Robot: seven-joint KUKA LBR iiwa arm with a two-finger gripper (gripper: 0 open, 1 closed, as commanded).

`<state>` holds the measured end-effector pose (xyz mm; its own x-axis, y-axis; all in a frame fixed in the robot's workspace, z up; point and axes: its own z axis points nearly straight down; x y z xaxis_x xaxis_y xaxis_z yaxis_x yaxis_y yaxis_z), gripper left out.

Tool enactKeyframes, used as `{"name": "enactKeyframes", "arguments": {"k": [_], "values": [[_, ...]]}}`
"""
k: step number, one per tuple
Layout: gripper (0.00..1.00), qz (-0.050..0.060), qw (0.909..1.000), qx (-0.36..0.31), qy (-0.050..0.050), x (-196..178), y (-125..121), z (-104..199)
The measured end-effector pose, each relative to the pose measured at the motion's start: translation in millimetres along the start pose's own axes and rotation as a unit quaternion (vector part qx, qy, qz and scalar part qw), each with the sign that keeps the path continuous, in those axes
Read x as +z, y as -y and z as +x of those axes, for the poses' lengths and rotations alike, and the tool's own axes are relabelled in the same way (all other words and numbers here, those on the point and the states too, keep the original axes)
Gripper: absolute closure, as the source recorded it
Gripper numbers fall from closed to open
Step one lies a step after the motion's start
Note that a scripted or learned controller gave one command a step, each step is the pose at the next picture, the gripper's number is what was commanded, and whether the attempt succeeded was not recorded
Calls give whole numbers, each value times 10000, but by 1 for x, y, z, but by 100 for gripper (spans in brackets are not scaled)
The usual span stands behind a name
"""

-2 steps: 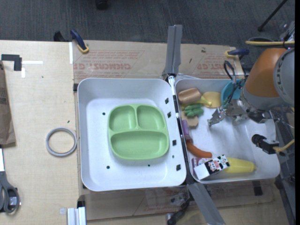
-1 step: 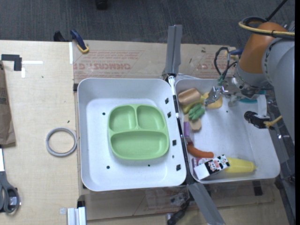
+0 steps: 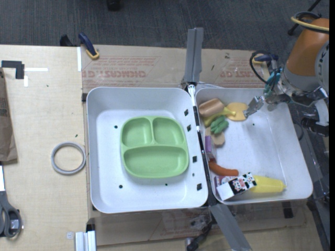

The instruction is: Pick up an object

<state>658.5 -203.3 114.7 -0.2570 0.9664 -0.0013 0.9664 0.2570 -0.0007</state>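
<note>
Above the right bin's [image 3: 293, 140] far edge, the arm's [image 3: 306, 51] fingers [image 3: 256, 106] hang near a yellow disc [image 3: 237, 111]; whether they are spread or closed, I cannot tell. The disc lies crowded against a brown bun [image 3: 211, 107] and green toy [image 3: 219, 124] at the far left corner, so a grab could slip or catch a neighbour. The arm leans in from the right, wrist angled down-left.

Toy foods [image 3: 219, 123] along right bin's [image 3: 272, 145] left wall
</note>
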Motion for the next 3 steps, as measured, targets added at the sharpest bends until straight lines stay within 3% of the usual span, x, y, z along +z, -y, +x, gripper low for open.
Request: {"name": "enactKeyframes", "arguments": {"k": [1, 2, 3], "values": [[0, -6, 9966, -821, -3, 12, -19, 69], [0, -16, 9808, -1952, 8, -7, 24, 5], [0, -18, 9977, -675, -17, 22, 39, -4]]}}
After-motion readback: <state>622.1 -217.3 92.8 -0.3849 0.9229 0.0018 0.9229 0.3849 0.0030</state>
